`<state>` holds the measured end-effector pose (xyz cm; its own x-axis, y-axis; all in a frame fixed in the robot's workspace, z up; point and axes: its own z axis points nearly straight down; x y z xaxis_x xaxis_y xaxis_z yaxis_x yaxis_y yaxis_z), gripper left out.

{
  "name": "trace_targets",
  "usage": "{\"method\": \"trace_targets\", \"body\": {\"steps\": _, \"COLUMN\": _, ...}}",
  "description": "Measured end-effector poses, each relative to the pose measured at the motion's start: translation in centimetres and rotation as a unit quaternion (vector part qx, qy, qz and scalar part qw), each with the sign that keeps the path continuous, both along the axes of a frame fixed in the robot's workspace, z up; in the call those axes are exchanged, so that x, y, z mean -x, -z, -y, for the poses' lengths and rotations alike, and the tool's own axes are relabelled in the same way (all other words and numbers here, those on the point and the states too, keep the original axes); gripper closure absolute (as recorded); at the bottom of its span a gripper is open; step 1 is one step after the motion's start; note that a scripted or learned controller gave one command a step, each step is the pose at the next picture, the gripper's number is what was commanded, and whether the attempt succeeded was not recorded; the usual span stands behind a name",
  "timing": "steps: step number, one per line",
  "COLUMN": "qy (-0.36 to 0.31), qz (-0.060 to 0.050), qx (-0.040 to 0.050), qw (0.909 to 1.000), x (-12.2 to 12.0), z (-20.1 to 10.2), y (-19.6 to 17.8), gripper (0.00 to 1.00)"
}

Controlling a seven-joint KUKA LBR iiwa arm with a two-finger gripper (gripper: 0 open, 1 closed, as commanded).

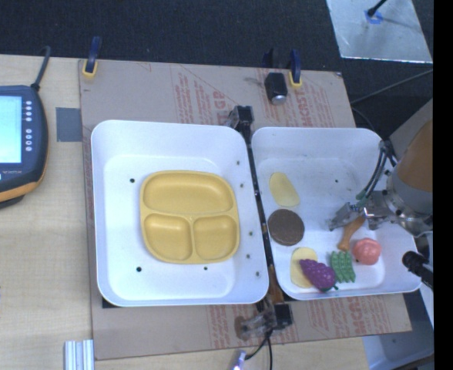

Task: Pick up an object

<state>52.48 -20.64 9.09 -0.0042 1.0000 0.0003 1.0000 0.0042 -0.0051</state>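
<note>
The right bin holds several small toy foods. A pale yellow oval lies near its left wall, with a brown disc just below it. Purple grapes rest on a yellow piece at the front, beside a green ridged piece. A pink-red fruit sits at the front right. My gripper hangs low over the bin's right side, just above an orange stick-shaped piece and the pink-red fruit. The gripper partly hides the orange piece.
The left bin carries a yellow divided tray. A teach pendant lies on the bench at far left. Clamps hold the cardboard at the back, and a black fitting sits between the bins.
</note>
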Motion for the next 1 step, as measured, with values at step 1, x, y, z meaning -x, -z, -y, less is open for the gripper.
{"method": "trace_targets", "body": {"steps": 1, "qy": -0.002, "qz": 0.000, "qx": 0.0009, "qw": 1.0000, "x": -0.05, "z": 0.10, "y": -1.08, "gripper": 1.00}}
